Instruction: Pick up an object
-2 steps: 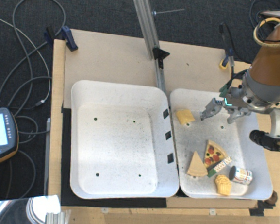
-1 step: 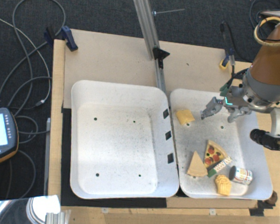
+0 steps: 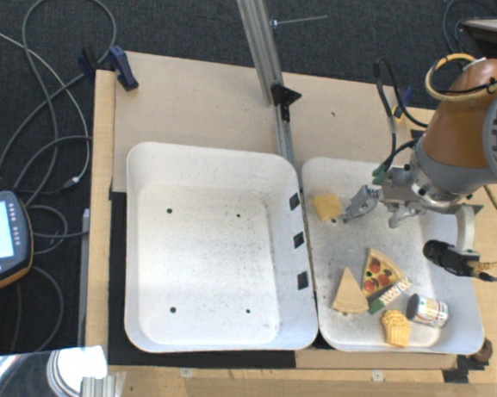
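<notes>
Over right bin (image 3: 473, 299), claw (image 3: 377, 206) hovers, spread wide, holding nothing. Nearest object: yellow block (image 3: 326, 207) just beside left fingertip, near bin's upper-left wall. Advice: shift toward it, straddle, descend squarely, then close.

Arm's in from the right, gripper (image 3: 377, 209) hanging low with its fingers spread.

You've got the grey arm (image 3: 488, 128) coming in at the upper right of your camera view, the orange band (image 3: 458, 125) sitting just above the wrist and taking up most of what you see of it. Below that the wrist points down and to the left. The two metal fingers (image 3: 358, 204) are splayed apart, one reaching out left, the other more or less straight under the wrist, and you can see there's nothing between them.
</notes>
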Action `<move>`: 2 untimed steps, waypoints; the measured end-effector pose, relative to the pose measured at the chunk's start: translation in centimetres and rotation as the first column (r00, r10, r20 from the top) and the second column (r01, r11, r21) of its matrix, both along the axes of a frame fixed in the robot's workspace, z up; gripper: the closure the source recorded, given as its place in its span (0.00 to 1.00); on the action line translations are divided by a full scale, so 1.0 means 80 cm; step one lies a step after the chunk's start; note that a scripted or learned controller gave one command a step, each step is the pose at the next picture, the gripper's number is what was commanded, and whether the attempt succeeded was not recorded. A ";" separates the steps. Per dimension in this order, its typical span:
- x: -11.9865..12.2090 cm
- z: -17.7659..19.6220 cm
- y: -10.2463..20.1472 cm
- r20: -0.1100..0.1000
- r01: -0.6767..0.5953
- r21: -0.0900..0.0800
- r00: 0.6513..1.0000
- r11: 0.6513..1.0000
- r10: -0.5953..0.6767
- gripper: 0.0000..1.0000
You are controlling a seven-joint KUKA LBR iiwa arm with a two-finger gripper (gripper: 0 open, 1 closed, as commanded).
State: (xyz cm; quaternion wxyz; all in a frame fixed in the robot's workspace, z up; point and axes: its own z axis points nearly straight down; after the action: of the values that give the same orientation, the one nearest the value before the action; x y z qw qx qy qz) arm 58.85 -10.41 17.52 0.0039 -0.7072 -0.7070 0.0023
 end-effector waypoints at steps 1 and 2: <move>0.002 -0.070 -0.011 0.000 0.001 0.000 1.000 1.000 -0.001 0.00; 0.001 -0.106 -0.010 0.002 0.000 0.000 1.000 1.000 0.000 0.00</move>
State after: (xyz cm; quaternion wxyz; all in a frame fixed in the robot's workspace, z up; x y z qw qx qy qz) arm 58.95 -11.25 9.07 0.0032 -0.7072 -0.7070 0.0017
